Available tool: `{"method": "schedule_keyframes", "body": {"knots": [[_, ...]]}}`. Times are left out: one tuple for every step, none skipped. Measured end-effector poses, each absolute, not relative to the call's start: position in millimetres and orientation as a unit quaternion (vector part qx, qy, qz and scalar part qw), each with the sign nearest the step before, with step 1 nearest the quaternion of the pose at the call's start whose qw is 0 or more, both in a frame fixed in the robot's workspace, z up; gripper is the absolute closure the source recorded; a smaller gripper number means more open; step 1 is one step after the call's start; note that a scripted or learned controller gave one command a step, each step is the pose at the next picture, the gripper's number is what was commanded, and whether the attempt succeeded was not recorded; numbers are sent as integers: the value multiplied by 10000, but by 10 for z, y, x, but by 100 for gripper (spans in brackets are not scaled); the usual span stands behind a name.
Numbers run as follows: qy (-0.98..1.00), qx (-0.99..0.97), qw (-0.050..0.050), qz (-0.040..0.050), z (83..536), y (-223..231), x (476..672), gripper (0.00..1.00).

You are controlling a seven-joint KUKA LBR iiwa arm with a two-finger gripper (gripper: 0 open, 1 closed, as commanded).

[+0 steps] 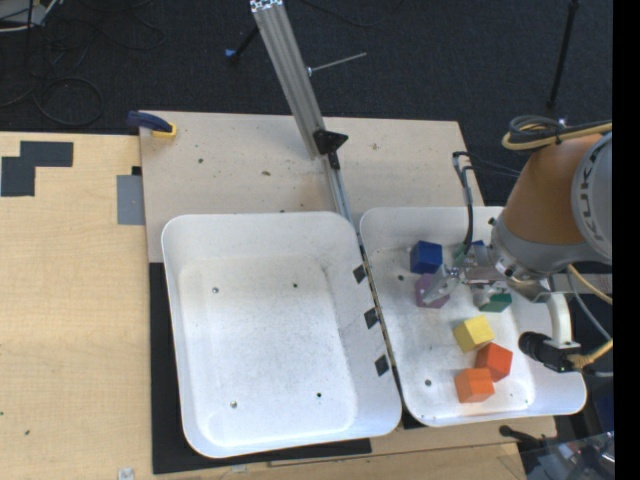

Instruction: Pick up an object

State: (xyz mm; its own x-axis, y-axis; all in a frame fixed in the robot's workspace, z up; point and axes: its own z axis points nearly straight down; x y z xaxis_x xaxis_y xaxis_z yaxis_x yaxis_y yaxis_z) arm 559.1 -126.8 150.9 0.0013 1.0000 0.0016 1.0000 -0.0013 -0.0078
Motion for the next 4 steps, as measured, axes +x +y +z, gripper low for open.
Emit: {"method": "schedule_keyframes", "body": {"knots": [[-7061, -7081, 17, 13, 920, -1313, 5652, 0], [-7046, -7096, 13, 3, 927, -1321, 5655, 0], [-7024, -7118, 20, 1, 1025, -1333, 5651, 100], [-7047, -7095, -3, -4, 1445, -1357, 5667, 100]]}}
